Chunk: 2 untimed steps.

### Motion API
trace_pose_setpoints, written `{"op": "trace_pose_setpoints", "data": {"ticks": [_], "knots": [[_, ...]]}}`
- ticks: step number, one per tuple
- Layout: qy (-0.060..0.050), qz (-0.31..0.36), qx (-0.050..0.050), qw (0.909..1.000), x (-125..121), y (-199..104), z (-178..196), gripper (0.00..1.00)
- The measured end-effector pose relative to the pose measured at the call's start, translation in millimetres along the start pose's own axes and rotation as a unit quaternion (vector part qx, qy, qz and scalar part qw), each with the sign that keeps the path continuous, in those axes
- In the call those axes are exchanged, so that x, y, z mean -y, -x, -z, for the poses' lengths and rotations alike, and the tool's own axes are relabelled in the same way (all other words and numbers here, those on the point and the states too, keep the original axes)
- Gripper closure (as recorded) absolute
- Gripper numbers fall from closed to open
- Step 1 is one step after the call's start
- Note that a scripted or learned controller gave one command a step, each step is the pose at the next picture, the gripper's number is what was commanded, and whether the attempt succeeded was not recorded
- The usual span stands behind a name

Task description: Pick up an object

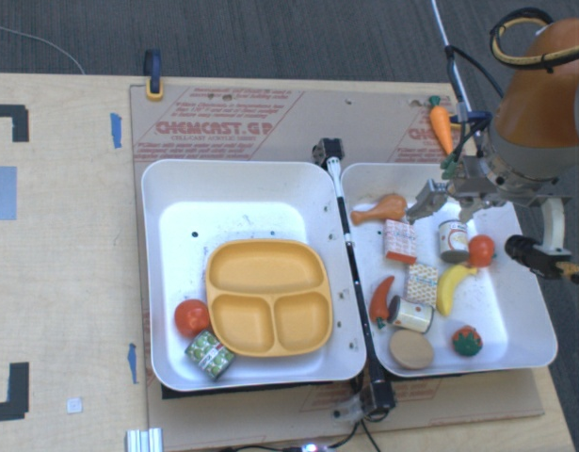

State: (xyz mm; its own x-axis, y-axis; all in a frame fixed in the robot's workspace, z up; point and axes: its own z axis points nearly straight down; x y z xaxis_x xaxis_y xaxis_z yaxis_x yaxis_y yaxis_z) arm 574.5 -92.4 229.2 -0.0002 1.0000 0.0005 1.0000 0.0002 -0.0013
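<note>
A brown sheet [223,121] printed in red with "CHEMCAST GP" is lying under both bins on the pale bench [54,281], its far-left corner pinched by a blue and yellow clamp [153,73].

The grey arm [543,83] with its orange band is leaning in over the far right corner of the right bin [534,337], wrist pointing down and toward the left. Its gripper [446,201] is hanging over the far half of that bin with the fingers spread apart and nothing between them.

The left bin [167,252] is carrying a yellow three-compartment plate [268,295] near its centre; a red tomato [191,316] and a green patterned box [209,354] are sitting beside the plate at the near left corner.

In the right bin, a drumstick [381,209] is lying near the far left corner, a red-and-white packet [400,241] just below it. A small can [451,239] and a red ball [481,250] are sitting side by side under the gripper. A banana [449,288], a checkered packet [422,282], a red chili [381,298], a jar on its side [411,315], a tan disc [411,350] and a strawberry [467,341] are filling the near half. A carrot [442,128] is lying on the sheet beyond the bin's far edge.
</note>
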Motion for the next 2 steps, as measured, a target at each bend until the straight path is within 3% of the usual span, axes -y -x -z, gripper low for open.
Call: {"op": "trace_pose_setpoints", "data": {"ticks": [1,2], "knots": [[0.002,0.0,0.0,1.0,38.7,37.1,-102.8,0.0],[0.005,-0.001,0.001,1.0,81.8,27.4,-135.2,0.0]]}}
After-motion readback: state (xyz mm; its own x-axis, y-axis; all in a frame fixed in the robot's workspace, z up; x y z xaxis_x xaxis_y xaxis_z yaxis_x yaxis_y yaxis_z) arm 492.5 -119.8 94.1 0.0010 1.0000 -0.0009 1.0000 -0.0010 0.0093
